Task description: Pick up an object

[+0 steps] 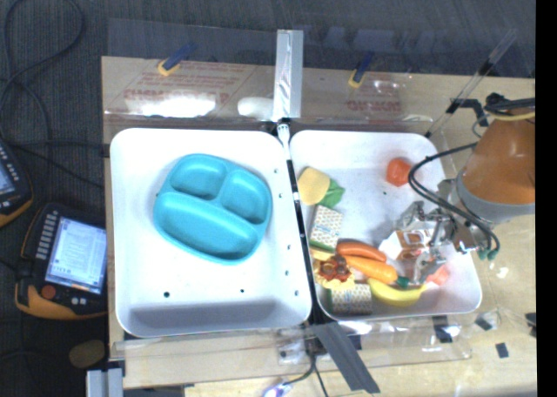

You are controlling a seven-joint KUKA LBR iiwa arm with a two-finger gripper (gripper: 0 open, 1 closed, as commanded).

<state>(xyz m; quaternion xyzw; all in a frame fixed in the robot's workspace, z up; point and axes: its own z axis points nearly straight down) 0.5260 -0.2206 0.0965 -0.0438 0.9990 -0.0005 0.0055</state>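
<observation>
My gripper (425,252) is low in the right bin (365,150), at its near right side, and the orange band of the arm (500,164) rises behind it. Just below and left of the gripper lie a yellow banana (393,292) and an orange carrot-like piece (361,252). A small red piece (440,275) shows at the gripper's right. An orange ball (398,171) rests further back in the same bin. Metal parts and cables hide what is directly under the gripper.
A yellow lemon-like piece (313,184) with a green piece (334,194) lies by the divider, above a patterned box (325,225). Another patterned box (350,298) sits at the near edge. The left bin (139,299) holds a blue compartment plate (212,205).
</observation>
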